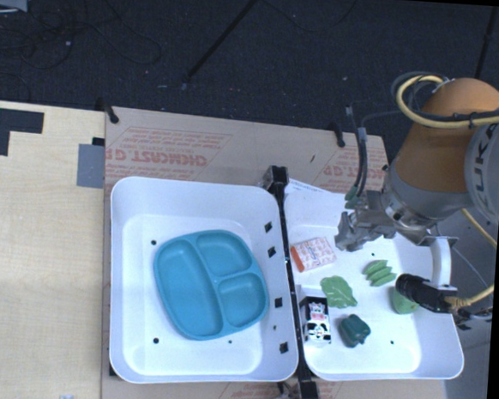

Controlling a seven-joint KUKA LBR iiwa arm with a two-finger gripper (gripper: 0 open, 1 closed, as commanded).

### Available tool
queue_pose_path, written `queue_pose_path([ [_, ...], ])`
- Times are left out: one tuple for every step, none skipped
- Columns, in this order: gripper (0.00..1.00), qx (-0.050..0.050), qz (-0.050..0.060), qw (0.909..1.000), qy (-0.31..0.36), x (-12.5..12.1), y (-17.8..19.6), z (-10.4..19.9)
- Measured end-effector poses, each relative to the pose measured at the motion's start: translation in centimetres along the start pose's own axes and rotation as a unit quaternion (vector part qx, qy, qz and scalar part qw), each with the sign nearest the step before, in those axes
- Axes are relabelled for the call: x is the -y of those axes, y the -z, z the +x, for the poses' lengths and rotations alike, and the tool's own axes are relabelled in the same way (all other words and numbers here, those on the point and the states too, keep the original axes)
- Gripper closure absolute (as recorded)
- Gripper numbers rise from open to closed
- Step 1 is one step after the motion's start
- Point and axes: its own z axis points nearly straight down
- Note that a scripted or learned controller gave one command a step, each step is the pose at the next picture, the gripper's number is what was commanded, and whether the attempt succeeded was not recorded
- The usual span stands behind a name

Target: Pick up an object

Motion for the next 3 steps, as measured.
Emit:
queue_pose_path([
  [1.0,0.0,0.0,1.0,0.0,1.0,-0.3,5.7],
  [1.0,0.0,0.0,1.0,0.001,1.5,-0.5,11.7],
  [1.0,0.001,0.0,1.0,0.0,1.8,-0.6,16.3],
])
